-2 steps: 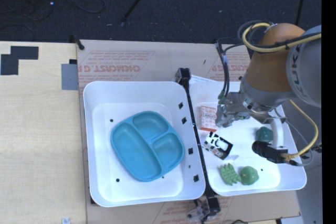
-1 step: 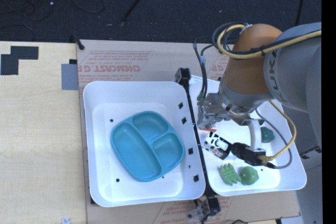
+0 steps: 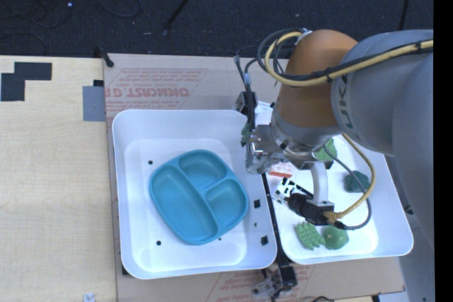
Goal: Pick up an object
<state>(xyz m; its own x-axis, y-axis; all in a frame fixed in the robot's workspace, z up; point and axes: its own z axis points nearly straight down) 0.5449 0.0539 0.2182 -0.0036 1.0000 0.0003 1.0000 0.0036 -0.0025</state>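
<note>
My gripper [image 3: 257, 154] hangs low over the left edge of the right bin [image 3: 393, 240], close to the wall between the two bins; the orange wrist band and grey arm cover much of that bin. Two green toys lie at the bin's front: a leafy one [image 3: 308, 235] and a rounder one [image 3: 335, 238] touching it. A dark teal piece [image 3: 356, 182] rests near the right side, and a green piece [image 3: 326, 150] peeks out under the wrist. A small red and white item [image 3: 281, 172] lies just right of the gripper.
The left bin [image 3: 134, 152] holds a blue divided plate [image 3: 198, 196] lying flat in its middle. Both bins stand on cardboard [image 3: 163, 85] on a pale wooden bench [image 3: 49, 180]. Cables run across the dark floor behind.
</note>
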